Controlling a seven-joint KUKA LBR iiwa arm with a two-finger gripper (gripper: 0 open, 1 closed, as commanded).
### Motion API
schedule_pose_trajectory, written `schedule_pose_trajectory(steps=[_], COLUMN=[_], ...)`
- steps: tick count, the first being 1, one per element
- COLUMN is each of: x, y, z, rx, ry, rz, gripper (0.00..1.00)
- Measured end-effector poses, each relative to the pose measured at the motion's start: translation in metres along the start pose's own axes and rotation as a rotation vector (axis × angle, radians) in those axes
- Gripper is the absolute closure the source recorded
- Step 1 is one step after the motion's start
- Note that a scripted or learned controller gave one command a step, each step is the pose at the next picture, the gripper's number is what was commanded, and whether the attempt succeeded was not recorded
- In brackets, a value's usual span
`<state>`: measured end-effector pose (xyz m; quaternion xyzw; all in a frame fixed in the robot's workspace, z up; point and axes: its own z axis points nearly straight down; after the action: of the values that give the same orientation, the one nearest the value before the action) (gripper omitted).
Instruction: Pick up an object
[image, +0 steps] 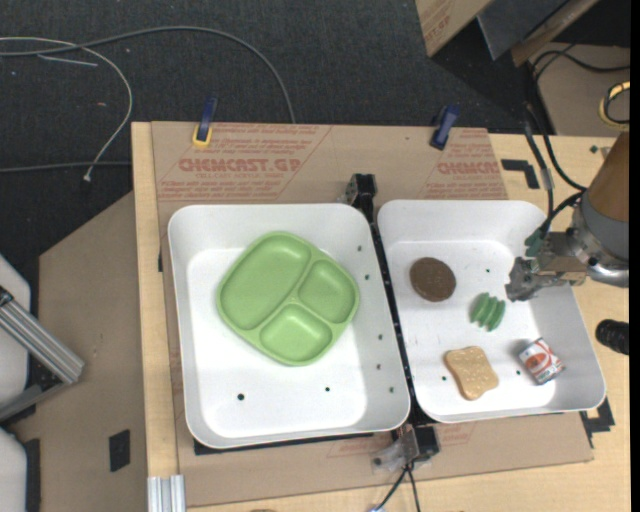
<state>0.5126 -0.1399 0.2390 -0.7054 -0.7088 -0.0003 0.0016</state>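
Note:
The right bin holds a round brown cookie-like disc, a small green ridged piece, a tan toast slice and a red and white can lying on its side. My gripper hangs over the right part of this bin, just right of and slightly above the green piece, and above the can. Nothing shows between its fingers. In the left bin lies a green divided plate.
Both bins sit on a cardboard sheet held by blue clips at the back. A black clamp joins the bins at the back edge. Cables run along the right side near the arm.

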Motion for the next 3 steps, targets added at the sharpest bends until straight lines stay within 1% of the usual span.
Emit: schedule_pose_trajectory(steps=[1, 2, 3], x=[0.054, 0.114, 0.166], y=[0.017, 0.024, 0.041], z=[0.012, 0.012, 0.023], rx=[0.001, 0.000, -0.003], ry=[0.001, 0.001, -0.002], rz=[-0.001, -0.002, 0.000], gripper=[1.00, 1.00, 1.00])
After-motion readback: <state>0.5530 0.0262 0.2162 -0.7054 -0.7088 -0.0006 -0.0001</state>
